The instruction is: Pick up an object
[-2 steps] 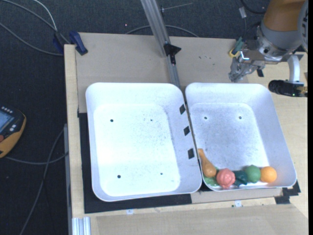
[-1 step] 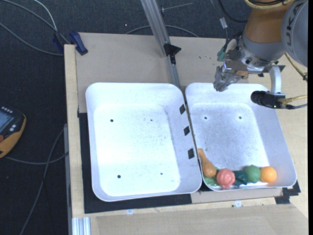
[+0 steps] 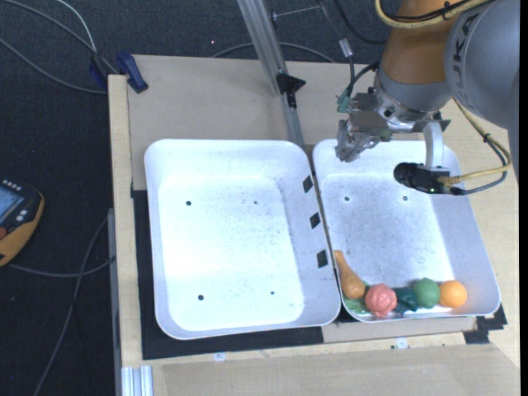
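Over the far edge of the right bin [image 3: 462,221] hangs the pincer [image 3: 353,148], nothing visibly between its tips; too small and dark to tell if it is spread or clenched. All the pickable things sit well apart from it, bunched along the near wall of that bin: an orange carrot-like piece [image 3: 348,277], a pink ball [image 3: 380,299], a green lump [image 3: 426,291], an orange ball [image 3: 453,294], with something bluish [image 3: 407,302] wedged between pink and green. Left bin [image 3: 165,221] holds nothing to grab. Likely risks: things touch each other and press against the sloped wall, so a descent could land a tip on top of one, shove a neighbour, or jam against the rim. Round ones will probably roll or squirt out of a pinch. Worktop [image 3: 206,81] cable and the black unit [image 3: 425,177] on the wrist may snag or block sight.
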